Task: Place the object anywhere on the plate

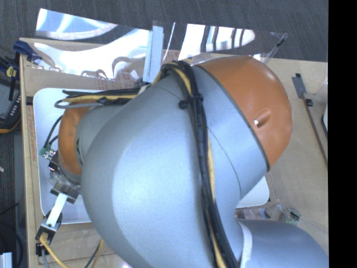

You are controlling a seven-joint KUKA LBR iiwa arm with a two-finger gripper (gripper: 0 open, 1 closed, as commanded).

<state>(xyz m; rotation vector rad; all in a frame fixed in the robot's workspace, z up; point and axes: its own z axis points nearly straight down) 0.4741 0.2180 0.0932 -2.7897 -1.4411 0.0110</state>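
Item: one KUKA arm [184, 172], grey casing with an orange band [251, 99], leaning in from the right and low over the left bin [38, 144]. A bundle of black and yellow cables [201, 149] ran along its upper side. The body of the arm covered nearly all of both bins from where I stood.

Item: left bin, white, shallow; a strip of its left wall and floor showed beside the wrist. A small white bracket with wiring [56, 211] hung from the wrist end near the bin's lower left corner.

Item: gripper. It lay under the arm, and I could not tell its state.

Item: the object and the plate. Neither could be placed; whatever lay in the bins sat beneath the arm.

Step in hand, as a judgement: the arm appeared to be working down in the left bin, either picking or setting down; which one could not be settled. The next move would call for a lift clear of the bin wall.

Writing: none legible; no brand or label could be read.
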